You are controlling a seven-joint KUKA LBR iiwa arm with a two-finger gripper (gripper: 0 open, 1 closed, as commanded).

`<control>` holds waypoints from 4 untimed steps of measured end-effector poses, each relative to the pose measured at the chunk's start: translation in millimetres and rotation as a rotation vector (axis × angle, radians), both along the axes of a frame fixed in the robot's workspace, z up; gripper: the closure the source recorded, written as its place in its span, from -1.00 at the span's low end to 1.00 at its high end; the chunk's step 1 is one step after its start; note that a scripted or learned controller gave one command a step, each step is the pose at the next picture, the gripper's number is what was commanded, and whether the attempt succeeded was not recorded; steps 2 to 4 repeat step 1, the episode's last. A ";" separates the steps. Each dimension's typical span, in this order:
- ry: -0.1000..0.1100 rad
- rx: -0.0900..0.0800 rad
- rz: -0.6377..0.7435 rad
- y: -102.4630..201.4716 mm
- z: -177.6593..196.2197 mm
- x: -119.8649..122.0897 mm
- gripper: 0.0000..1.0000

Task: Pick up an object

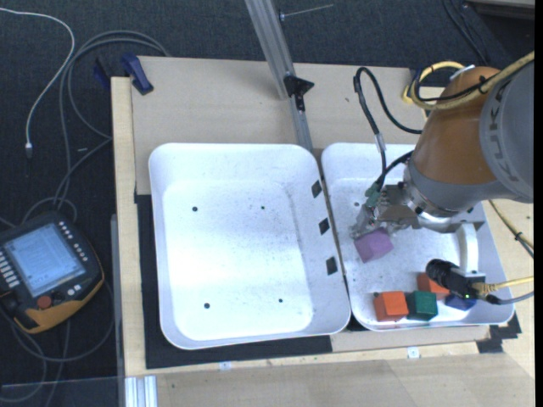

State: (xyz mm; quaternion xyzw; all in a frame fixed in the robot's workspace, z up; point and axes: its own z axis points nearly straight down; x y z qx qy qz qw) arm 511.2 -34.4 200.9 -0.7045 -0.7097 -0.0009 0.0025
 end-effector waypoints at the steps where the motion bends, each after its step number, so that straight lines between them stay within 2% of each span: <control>1: 0.002 0.001 0.003 77.3 -1.8 -6.0 1.00; 4: 0.002 0.001 0.003 77.3 -1.8 -6.0 1.00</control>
